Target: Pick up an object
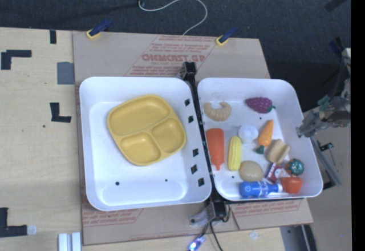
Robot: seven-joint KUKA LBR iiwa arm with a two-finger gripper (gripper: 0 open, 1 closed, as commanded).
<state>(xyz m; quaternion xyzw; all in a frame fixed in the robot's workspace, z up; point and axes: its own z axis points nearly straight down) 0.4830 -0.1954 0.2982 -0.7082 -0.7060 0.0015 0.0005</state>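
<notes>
Two white bins sit side by side on the desk (34, 147), touching along their inner rims. The left bin (91, 187) holds one yellow plate (146, 129) with three compartments, lying flat and slightly turned, toward the bin's far half; nothing rests on it.

The right bin (296, 101) holds the toy food. A croissant (218, 110) lies at the far left, and purple grapes (259, 104) at the far right. Below the croissant, an orange sausage (215, 147) lies lengthwise near the left wall, with a yellow corn cob (234, 152) just beside it. A small white piece (247, 132) sits near the middle, a carrot (265, 133) to its right, tilted. A bread roll (278, 150) lies below the carrot, and a potato (250, 170) below the corn. Along the near wall lies a blue bottle (259, 189), with a tomato (292, 183) and a green-topped piece (295, 166) in the near right corner.

The end effector (311, 124) hovers just outside the right bin's right rim, apart from every object. Whether it is spread or pressed together cannot be told.
</notes>
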